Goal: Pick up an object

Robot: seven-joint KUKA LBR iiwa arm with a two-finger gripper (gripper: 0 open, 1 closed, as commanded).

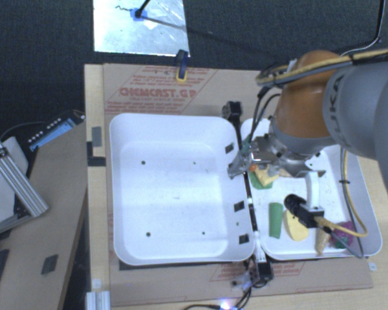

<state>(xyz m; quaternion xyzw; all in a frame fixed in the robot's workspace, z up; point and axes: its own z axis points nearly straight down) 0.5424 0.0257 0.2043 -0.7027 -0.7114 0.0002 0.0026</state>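
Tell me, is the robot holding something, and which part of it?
Cannot be told. The gripper sits over a yellow-green thing in the right bin, but the arm covers where they meet.

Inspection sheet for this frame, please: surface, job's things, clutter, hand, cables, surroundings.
Surface: left bin and right bin, white, side by side on cardboard.
Job's things: green block, yellow piece and other small items, all in the right bin.
Clutter: clamp, blue and yellow, at the cardboard's far edge.
Grippers: hand low by the divide between the bins.
Cables: dark cables along the arm.
Surroundings: silver sheet; metal frame.
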